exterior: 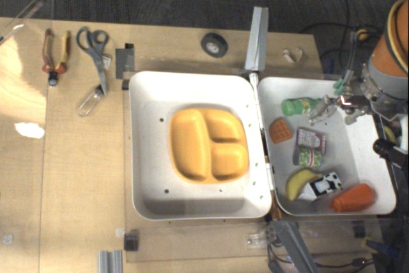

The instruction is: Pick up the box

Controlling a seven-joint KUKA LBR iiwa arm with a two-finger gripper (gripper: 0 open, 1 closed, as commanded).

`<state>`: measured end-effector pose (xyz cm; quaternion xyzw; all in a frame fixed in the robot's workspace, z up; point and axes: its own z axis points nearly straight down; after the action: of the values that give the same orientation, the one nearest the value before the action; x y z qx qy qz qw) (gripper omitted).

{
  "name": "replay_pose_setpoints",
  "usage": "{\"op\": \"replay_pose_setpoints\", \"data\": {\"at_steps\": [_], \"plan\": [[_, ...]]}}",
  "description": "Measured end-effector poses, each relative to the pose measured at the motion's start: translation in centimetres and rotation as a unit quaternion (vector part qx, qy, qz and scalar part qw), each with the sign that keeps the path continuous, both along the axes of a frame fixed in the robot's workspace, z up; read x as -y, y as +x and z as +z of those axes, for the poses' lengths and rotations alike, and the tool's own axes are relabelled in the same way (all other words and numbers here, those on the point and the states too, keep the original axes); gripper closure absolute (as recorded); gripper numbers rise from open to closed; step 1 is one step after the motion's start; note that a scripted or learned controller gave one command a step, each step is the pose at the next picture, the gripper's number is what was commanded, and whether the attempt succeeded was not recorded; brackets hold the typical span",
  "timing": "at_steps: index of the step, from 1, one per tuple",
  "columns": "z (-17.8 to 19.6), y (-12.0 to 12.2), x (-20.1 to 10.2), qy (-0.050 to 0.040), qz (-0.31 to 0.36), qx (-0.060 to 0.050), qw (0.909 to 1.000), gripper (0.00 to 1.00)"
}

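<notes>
- My gripper [327,105] hovers at right bin [367,137] far edge, near green bottle [299,105]; grip state unreadable.
- Box [310,146] mid-bin, above banana [299,181].
- Likely light, crushable carton; pinch across its short sides.

On the bare wooden surface [77,169] I see red-handled pliers [54,54] at the far left, with grey scissors [96,51] just beside them and a roll of black tape [215,45] lying above the bins. My left bin [144,137] holds a yellow divided tray [208,143] near its middle. In the right bin [377,156] I make out a green bottle [300,105] at the top, an orange waffle-like piece [280,131] below it, a banana [299,181] lower down, and an orange carrot-like item [353,197] at the bottom right.
</notes>
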<state>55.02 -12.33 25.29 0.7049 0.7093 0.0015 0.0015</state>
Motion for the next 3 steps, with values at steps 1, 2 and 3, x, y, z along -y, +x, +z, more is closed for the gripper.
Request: {"op": "replay_pose_setpoints", "data": {"at_steps": [1, 2, 3], "plan": [[-6.6, 6.1, 1.2, -0.0004, -0.005, -0.001, 1.0, 0.0], [-14.6, 3.2, 0.6, -0.0019, 0.021, 0.007, 0.9997, 0.0], [-16.4, 3.9, -0.7, -0.0014, 0.049, 0.004, 0.9988, 0.0]]}}
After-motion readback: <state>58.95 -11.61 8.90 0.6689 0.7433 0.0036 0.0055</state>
